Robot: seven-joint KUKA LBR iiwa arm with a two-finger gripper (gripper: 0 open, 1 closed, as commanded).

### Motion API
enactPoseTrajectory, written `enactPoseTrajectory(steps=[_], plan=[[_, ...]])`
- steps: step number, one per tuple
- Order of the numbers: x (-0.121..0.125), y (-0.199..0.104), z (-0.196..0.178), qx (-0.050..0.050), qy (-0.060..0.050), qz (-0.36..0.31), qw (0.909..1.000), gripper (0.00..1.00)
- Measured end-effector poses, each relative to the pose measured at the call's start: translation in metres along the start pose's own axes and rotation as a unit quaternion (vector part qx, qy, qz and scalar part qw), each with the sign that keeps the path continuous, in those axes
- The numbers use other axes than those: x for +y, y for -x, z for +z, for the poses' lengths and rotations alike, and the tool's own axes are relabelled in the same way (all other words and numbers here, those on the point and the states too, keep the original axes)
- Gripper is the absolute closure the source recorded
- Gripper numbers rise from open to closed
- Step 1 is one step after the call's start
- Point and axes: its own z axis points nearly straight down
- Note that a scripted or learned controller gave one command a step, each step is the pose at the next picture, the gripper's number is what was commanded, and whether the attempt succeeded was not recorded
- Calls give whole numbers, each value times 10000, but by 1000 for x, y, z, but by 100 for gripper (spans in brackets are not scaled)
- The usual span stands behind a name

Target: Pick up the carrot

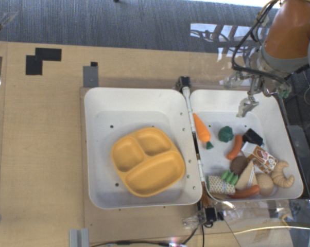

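The carrot (201, 128) is an orange cone with a small green stub at its near end. It lies in the right bin (217, 103), close against the bin's left wall. My gripper (246, 106) hangs over the back of the right bin, up and to the right of the carrot and well apart from it. Nothing shows in the gripper. The arm's orange band (291, 22) sits above it at the top right.
A yellow divided plate (147, 161) lies in the left bin (101, 117). Around the carrot in the right bin are a green broccoli piece (226, 133), a second orange piece (236, 147), a black block (253, 136), and a pile of toy foods with a croissant (282, 173) at the front right.
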Motion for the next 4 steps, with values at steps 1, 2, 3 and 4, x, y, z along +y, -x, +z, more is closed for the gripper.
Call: enactPoseTrajectory(steps=[1, 2, 3, 4], plan=[[55, -23, 12, 62, 55, -806, 9967, 0], [44, -16, 106, -3, 13, -1941, 9810, 0], [59, -69, 108, 24, 30, -1900, 9818, 0], [60, -102, 106, 21, 10, 1116, 9937, 0]])
